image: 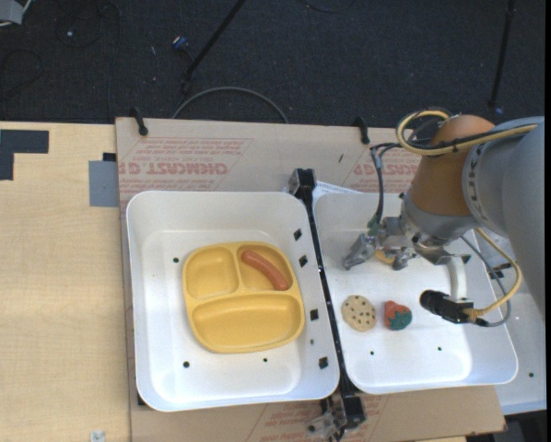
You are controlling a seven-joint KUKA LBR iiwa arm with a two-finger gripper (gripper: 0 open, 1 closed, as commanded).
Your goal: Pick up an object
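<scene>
Tan and speckled, a round cookie lies flat on the floor of the right bin, just beside a small red and green strawberry toy. Being round, the cookie shows no long axis and points no way. Above them hovers the pincer, its fingers spread and holding nothing. A descent could pinch the flat cookie poorly, or nudge the toy aside. A sausage lies diagonally on a yellow tray in the left bin.

right bin: floor open | obstacles: cookie, strawberry
</scene>
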